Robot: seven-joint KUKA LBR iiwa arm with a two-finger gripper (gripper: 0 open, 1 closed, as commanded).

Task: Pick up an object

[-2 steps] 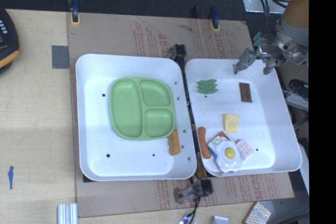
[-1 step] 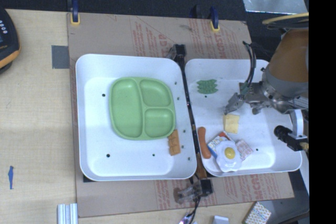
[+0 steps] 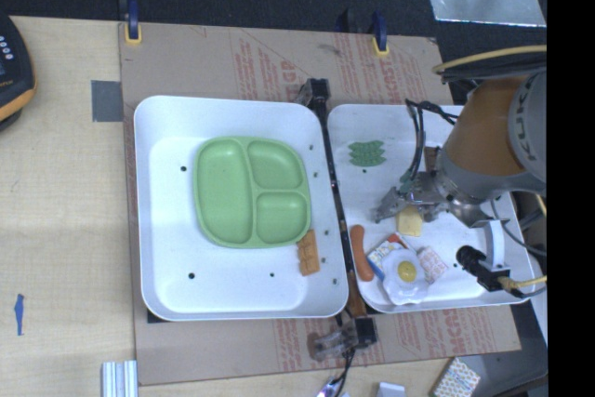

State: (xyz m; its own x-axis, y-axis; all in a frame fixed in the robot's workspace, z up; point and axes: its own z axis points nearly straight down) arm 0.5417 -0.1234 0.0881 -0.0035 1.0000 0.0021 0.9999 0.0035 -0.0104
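Note:
My gripper (image 3: 398, 203) hangs low over the middle of the right bin (image 3: 390, 118), with the arm coming in from the right. A small yellow block (image 3: 410, 222) lies just below and right of the gripper tip, close to it or touching; I cannot tell which. Nearer the front of this bin lie a fried egg (image 3: 406, 272), a white and red packet (image 3: 385, 250), a pinkish packet (image 3: 433, 264) and an orange sausage (image 3: 361, 253) along the left wall. A green leafy piece (image 3: 366, 153) rests toward the back.
The left bin (image 3: 158, 200) holds a green divided plate (image 3: 251, 191) and a small brown waffle piece (image 3: 308, 253) near its right wall. Black clamps sit on the seam between the bins at back (image 3: 317, 91) and front (image 3: 358, 330).

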